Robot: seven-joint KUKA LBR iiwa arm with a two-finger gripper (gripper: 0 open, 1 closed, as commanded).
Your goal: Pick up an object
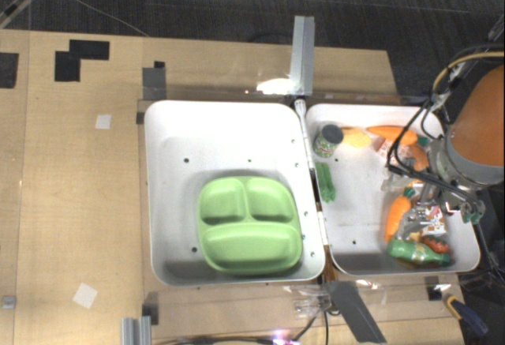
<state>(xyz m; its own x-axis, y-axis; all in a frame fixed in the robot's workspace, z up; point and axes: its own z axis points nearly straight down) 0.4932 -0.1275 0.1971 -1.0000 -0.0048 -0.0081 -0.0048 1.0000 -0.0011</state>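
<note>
The jaws (426, 205) hang low over the right bin (355, 237), beside an orange carrot (394, 217); their opening cannot be told. A green tray (250, 223) fills the left bin (170, 138).

A light green tray (249, 223) lies in the white left bin (170, 138). The white right bin (355, 217) shows an orange carrot (394, 216), a dark green strip (325, 184) and a green bottle (417, 253). The bench (71, 201) is pale wood.
</note>
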